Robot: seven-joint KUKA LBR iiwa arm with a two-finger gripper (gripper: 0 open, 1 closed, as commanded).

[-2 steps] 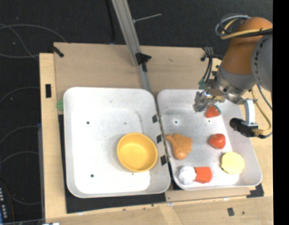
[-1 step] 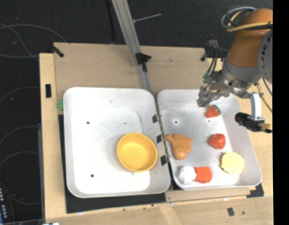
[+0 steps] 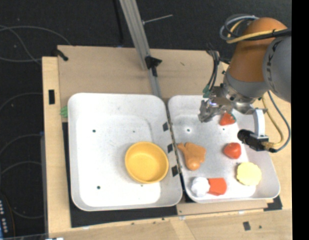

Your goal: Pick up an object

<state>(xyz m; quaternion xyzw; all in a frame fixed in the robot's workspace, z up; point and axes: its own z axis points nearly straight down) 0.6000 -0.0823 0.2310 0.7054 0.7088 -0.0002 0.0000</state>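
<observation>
Two white bins sit side by side; the left bin holds a yellow bowl at its near right. The arm reaches over the far part of the right bin, and its gripper hangs low there, with a small red piece just to its right; whether it grips anything I cannot tell. Nearer lie an orange pear-shaped toy, a red tomato, a pale yellow disc, a red block and a white lump, none blocking the red piece.
</observation>
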